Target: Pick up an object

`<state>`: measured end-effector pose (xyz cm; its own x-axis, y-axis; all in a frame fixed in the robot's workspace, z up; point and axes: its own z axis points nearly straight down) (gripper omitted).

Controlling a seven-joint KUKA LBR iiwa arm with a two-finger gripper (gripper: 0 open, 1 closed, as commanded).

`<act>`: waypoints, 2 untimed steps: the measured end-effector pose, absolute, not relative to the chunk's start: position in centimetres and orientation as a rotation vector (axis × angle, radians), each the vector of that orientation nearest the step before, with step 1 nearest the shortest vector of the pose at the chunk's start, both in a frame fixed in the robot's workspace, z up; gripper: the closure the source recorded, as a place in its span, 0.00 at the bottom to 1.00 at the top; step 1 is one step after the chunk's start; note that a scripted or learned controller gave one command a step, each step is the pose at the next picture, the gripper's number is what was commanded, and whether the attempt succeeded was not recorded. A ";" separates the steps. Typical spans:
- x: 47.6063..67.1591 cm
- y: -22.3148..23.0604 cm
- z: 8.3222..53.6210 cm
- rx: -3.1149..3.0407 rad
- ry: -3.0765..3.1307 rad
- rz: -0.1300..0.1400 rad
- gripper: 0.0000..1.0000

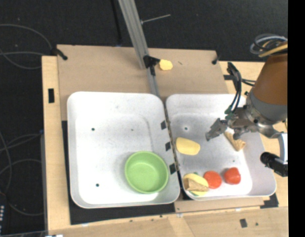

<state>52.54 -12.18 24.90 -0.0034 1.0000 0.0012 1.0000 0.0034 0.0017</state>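
My gripper (225, 133) hangs over the right bin (202, 110), its two fingers spread apart with nothing between them. One dark finger (215, 130) points left toward a pale yellow lump (187, 146) lying in the bin's middle. The other, tan fingertip (237, 141) sits near the bin's right side. Along the front of that bin lie a yellow and tan piece (196, 183), a red-orange round item (212, 178) and a red item (232, 175). A green bowl (146, 172) rests in the left bin (108, 127).
A grey metal post (137, 38) rises from the back between the bins. A small yellow item (166, 64) lies on the brown board behind them. The arm's orange band (273, 80) stands above the right bin's right edge.
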 end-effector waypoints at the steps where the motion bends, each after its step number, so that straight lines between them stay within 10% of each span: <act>1: 52.5 -12.2 24.9 2.219 2.223 0.004 0.00; 2: 51.7 -12.6 20.2 2.223 2.221 -0.005 0.00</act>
